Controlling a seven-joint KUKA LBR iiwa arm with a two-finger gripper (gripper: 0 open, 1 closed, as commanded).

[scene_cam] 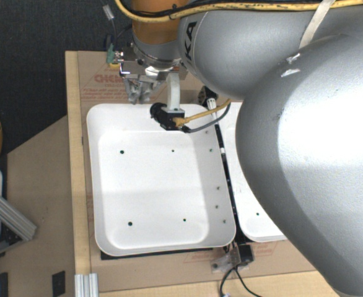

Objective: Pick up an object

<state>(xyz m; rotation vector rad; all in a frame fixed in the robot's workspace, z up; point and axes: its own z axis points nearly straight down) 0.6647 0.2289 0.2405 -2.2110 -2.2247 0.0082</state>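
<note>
Reaching in from the right with the grey arm (305, 135), covering most of the right bin (259, 224). Hanging at the far rim of the left bin (107, 228) with the gripper (137, 93), above the brown bench (76, 166). Cannot tell whether open or closed. Cannot make out an object to pick; small dark dots (122, 152) on the left bin's floor.
</note>
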